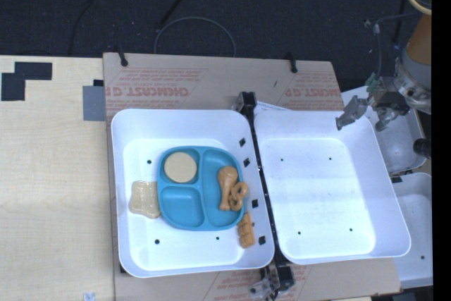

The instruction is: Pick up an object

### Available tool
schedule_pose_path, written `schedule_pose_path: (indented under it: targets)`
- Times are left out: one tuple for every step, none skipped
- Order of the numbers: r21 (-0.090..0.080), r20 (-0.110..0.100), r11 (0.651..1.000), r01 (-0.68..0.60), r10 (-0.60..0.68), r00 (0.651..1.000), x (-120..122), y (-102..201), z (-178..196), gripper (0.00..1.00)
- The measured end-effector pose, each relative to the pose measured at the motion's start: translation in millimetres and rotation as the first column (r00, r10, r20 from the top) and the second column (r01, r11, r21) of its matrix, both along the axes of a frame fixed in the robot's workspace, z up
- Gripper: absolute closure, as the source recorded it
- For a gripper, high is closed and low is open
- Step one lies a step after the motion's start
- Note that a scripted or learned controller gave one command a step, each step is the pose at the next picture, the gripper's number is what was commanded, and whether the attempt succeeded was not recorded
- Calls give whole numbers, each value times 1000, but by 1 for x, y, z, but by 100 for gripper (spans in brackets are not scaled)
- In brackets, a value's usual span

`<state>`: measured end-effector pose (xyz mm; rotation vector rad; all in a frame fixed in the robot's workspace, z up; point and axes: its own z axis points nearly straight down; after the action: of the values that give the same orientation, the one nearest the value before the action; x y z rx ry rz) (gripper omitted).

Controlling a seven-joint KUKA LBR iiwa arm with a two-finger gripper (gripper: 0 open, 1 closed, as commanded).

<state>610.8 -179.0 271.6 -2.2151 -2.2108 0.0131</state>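
In the left bin (pixel 134 130) lies a blue divided plate (pixel 184 209). A round tan biscuit (pixel 180 167) rests in the plate's far-left compartment, and a brown twisted pretzel piece (pixel 231 188) in its right one. A pale bread slice (pixel 144 199) lies on the bin floor against the plate's left edge. A small brown chunk (pixel 245 230) sits by the plate's near-right corner. My gripper (pixel 365 118) hangs over the far-right corner of the right bin (pixel 324 194), well away from all these items. Its fingers are open with nothing between them.
Both bins rest on a cardboard sheet (pixel 211 84), joined by a black clip strip (pixel 257 180) in the middle. Light wooden bench top (pixel 49 180) lies to the left. Dark carpet with cables runs along the back. Grey arm hardware (pixel 416 81) stands at the right.
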Motion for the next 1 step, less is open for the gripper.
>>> schedule_pose_path:
  targets:
    - [-3, 13, 1000, -2, 2, 1000, 2, 0, 8, 0]
